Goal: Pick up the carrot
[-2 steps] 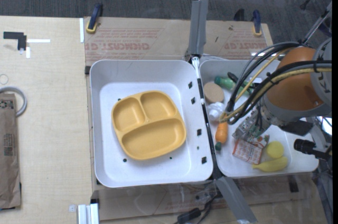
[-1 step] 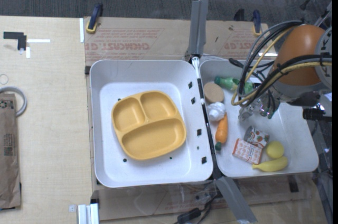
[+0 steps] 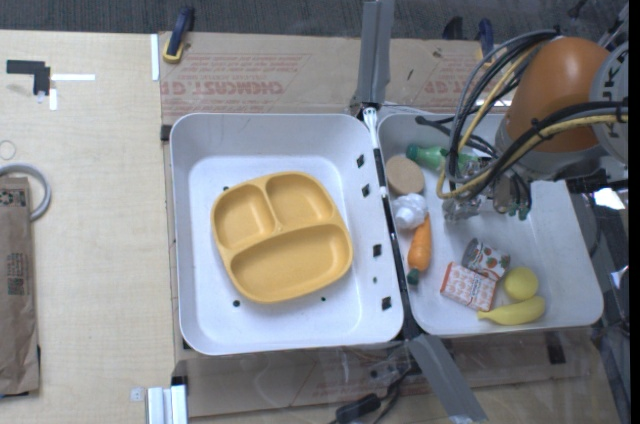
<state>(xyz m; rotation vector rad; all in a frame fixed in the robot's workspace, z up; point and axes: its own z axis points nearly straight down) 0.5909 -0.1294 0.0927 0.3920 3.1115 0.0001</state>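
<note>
The carrot (image 3: 420, 246) is a short orange root with a green end. It lies nearly upright along the left wall of the right bin (image 3: 570, 242), just below a white crumpled object (image 3: 410, 210). My gripper (image 3: 473, 200) hangs over the middle of the right bin, up and to the right of the carrot and apart from it. Cables and the wrist body hide its tips. Nothing shows held in it.
In the right bin, a tan round disc (image 3: 405, 175) and a green item (image 3: 425, 154) lie at the back left. A red-and-white carton (image 3: 470, 285), a lemon (image 3: 521, 284) and a banana (image 3: 514, 312) lie at the front. The left bin (image 3: 190, 212) holds a yellow divided plate (image 3: 283, 234).
</note>
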